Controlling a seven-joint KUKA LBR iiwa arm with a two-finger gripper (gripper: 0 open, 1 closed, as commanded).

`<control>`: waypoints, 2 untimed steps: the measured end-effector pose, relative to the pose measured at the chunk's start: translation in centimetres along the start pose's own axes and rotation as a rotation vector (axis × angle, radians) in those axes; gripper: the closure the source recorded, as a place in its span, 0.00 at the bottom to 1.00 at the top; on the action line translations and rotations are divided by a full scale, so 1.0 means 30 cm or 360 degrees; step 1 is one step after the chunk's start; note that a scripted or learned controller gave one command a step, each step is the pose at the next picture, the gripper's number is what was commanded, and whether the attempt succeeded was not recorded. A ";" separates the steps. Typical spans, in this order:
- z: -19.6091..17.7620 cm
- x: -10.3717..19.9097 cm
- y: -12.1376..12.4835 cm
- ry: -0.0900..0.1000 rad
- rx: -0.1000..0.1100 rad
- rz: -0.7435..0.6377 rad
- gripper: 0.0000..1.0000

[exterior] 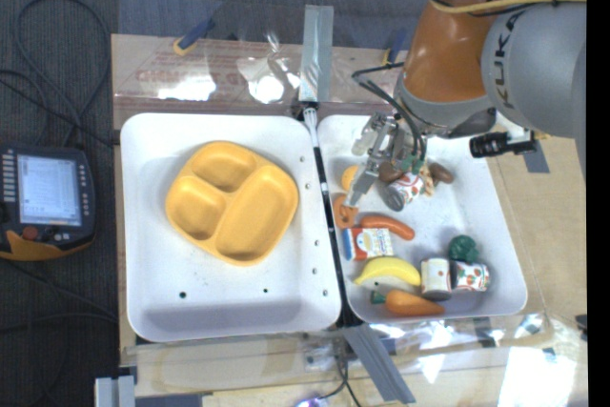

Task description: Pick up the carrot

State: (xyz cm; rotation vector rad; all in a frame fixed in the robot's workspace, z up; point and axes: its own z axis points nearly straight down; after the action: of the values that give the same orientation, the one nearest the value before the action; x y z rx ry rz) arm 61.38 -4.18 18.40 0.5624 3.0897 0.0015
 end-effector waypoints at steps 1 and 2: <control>0.000 -0.131 -0.079 -0.0003 0.0003 0.0290 0.00; 0.276 -0.143 -0.134 -0.0011 -0.0003 0.0435 0.00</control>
State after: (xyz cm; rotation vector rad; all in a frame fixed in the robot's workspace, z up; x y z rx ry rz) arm 63.99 -9.46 10.13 0.9760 2.9779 0.0024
